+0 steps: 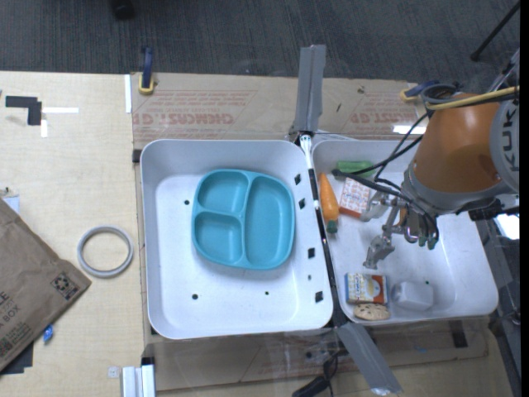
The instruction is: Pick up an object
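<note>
Reaching in from the right, the arm is seen above the right bin, its orange band over the bin's far right part. The gripper is hung low near the middle of that bin, above bare white floor. Whether its fingers are spread or pressed together cannot be told, since they are small and partly blurred; nothing is seen between them.

Several objects are scattered in the right bin. An orange carrot is laid along the bin's left wall, towards the far end. A white card with red print is placed just beside the carrot, and a green item is found at the far edge, beyond the card. A small snack packet is set near the front left corner, with a round brown cookie touching its front edge. A pale grey block is seen just to the right of the packet, near the front edge. All of these are apart from the gripper.

In the left bin a blue divided plate is placed near the centre. On the bench to the left of that bin a roll of tape is laid flat, and a brown paper bag is spread at the bench's front left corner.
</note>
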`<state>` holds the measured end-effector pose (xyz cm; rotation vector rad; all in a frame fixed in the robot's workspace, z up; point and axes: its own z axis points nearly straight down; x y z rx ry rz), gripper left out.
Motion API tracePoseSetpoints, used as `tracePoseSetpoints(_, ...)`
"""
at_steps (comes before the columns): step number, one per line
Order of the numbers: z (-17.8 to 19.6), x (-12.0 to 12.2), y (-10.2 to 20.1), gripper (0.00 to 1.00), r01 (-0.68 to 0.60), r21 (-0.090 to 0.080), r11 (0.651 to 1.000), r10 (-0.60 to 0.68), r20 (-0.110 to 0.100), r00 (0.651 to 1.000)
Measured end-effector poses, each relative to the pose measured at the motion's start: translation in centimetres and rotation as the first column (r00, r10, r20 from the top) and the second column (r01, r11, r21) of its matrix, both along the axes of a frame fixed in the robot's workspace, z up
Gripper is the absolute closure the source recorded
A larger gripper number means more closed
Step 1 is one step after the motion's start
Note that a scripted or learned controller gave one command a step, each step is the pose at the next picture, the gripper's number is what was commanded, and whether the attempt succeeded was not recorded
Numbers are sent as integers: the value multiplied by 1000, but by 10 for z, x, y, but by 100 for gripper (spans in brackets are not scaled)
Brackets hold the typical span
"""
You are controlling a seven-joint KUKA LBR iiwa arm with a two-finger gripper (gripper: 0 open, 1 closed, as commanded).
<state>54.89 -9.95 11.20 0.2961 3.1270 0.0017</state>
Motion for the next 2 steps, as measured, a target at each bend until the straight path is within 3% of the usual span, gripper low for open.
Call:
tracePoseSetpoints(1,-21,-15,-31,0,390,-1,921,-390,-1,921)
tracePoseSetpoints(2,-13,-44,-34,0,142,-2,990,-142,32,989)
